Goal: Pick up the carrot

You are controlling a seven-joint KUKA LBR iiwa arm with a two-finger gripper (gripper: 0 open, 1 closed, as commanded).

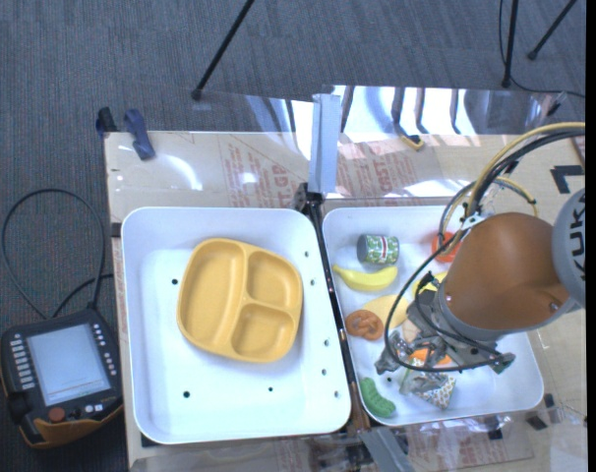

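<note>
hand low over the right bin, reaching for the carrot

the arm's orange band [500, 268] hangs above the right bin [529, 386], and the hand [428, 357] sits low among the clutter there. a sliver of orange, likely the carrot [442, 361], shows just under the hand, mostly hidden. whether the hand is spread or pinched i cannot tell, since the wrist covers it. nearby lie a banana [367, 277], a small can [379, 250], a brown pretzel-like piece [364, 324] and a green pickle [379, 397]; the yellow divided plate [241, 300] rests in the left bin [150, 401]. this looks like the grasp step; next it should need a firm close on the carrot, then a straight lift.
</note>
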